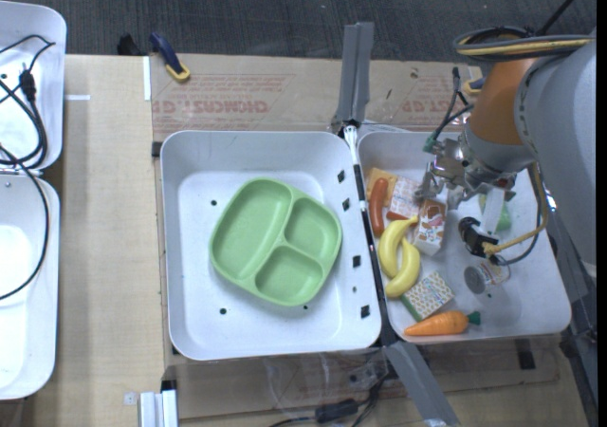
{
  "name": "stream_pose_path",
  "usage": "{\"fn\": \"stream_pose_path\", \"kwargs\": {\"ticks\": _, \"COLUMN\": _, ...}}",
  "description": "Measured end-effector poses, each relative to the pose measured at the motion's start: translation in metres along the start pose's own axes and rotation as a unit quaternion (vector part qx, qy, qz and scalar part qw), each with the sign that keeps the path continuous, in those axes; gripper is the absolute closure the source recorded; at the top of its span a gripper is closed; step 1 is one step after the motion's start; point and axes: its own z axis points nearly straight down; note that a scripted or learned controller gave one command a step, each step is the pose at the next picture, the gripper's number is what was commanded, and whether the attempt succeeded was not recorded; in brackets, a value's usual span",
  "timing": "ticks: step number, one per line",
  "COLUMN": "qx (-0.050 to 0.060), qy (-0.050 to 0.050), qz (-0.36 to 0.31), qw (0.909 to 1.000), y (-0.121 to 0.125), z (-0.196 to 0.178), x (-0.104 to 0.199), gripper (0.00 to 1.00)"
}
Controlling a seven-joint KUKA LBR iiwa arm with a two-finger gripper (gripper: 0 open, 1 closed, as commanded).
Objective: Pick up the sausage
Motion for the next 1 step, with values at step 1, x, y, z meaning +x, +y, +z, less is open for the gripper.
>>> {"fn": "stream_pose_path", "kwargs": {"ticks": 1, "qx": 0.005, "qy": -0.002, "qz": 0.142, "qw": 0.9899, "y": -0.0055, "z": -0.0936, "x": 0.0325, "gripper": 1.0}}
